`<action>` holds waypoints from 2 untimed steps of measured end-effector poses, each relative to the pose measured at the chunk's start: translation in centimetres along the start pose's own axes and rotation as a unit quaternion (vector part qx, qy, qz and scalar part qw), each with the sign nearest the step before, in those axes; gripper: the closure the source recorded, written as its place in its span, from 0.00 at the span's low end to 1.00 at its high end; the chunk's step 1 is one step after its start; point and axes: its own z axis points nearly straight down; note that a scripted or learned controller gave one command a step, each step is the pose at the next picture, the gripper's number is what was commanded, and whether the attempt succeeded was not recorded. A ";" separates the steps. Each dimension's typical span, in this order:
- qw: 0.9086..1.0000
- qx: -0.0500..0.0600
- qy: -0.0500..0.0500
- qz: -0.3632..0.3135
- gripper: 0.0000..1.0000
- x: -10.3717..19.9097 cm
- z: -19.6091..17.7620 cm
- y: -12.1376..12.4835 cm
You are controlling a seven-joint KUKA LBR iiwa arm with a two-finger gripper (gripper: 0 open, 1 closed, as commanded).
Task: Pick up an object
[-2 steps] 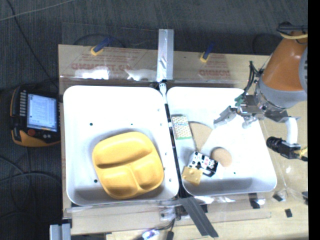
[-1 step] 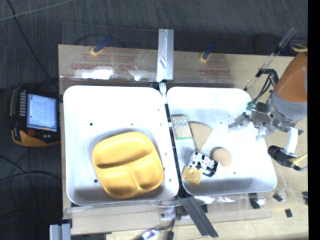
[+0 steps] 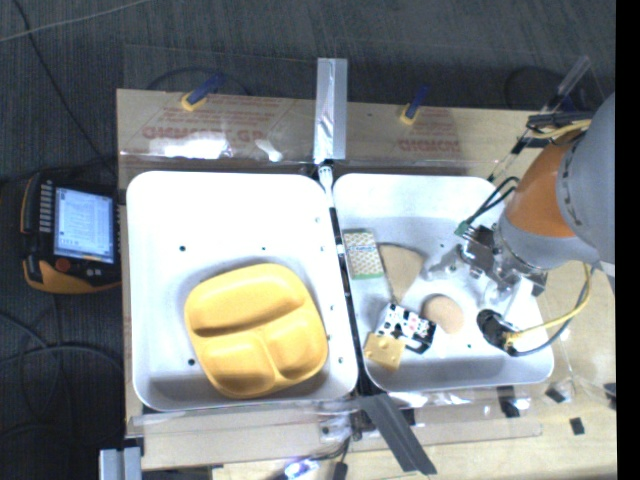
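Two white bins sit side by side on the table (image 3: 140,108), seen from above at a slant. Over the right bin (image 3: 400,193) the arm (image 3: 560,203) reaches in from the right, and its wrist hardware and cables cover much of that bin's right half. The hand (image 3: 470,268) is hard to make out among them, so I cannot tell whether it is open or closed, nor whether anything sits in it. Near it lie a small round tan object (image 3: 445,313), a black-and-white patterned piece (image 3: 405,326), a yellowish block (image 3: 382,351) and a green patterned packet (image 3: 361,255) along the dividing wall. That bin's upper part is bare. A yellow divided tray (image 3: 255,326) fills the lower middle of the left bin (image 3: 170,208), with bare floor above it.
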 end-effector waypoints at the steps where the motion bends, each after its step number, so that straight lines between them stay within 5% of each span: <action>1: 0.987 -0.006 0.011 0.158 0.00 -1.5 0.2 0.4; 2: 0.987 -0.006 0.006 0.159 1.00 -1.9 -0.6 0.4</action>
